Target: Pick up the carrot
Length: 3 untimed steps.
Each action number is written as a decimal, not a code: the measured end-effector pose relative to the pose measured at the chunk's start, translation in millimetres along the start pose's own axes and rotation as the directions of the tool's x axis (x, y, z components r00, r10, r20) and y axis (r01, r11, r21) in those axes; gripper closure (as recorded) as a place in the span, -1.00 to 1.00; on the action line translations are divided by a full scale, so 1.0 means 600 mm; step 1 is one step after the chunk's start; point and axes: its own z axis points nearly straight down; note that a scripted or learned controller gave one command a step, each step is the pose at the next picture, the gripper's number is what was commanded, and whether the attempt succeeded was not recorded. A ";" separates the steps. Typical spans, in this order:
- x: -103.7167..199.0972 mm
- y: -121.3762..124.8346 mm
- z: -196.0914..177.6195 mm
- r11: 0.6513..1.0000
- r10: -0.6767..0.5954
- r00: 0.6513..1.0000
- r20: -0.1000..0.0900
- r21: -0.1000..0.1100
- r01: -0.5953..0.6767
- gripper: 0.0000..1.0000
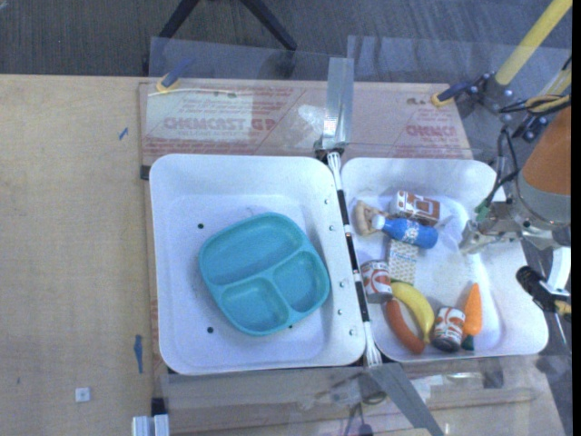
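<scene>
Two white bins are set side by side on the bench point(64, 243), the left bin point(172, 198) and the right bin point(517, 334) touching along a central seam. A teal tray point(263, 273) with three compartments is laid flat in the left bin, turned at a slant. The arm point(554, 166) is seen at the right edge, its orange band uppermost. The gripper point(479, 230) is held over the right bin's right side, above and apart from the contents; whether its fingers are wide or narrow cannot be told.

The right bin's contents are listed as follows. A blue bottle point(410, 233) is laid across the upper middle, just below a brown carton point(418, 207). A banana point(413, 304) is placed against a sausage point(403, 325) near the front. The carrot point(472, 309) is found near the front right, upright in the view, orange with a green end toward the front, just beside a small can point(447, 328). A second can point(376, 278) is lodged by the seam.
</scene>
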 end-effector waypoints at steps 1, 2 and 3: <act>-0.009 0.054 -0.034 0.950 0.312 0.950 0.007 -0.005 -0.312 1.00; 0.015 -0.023 0.025 0.863 0.505 0.863 0.002 -0.015 -0.505 1.00; 0.014 -0.075 0.025 0.732 0.681 0.732 -0.005 -0.016 -0.681 1.00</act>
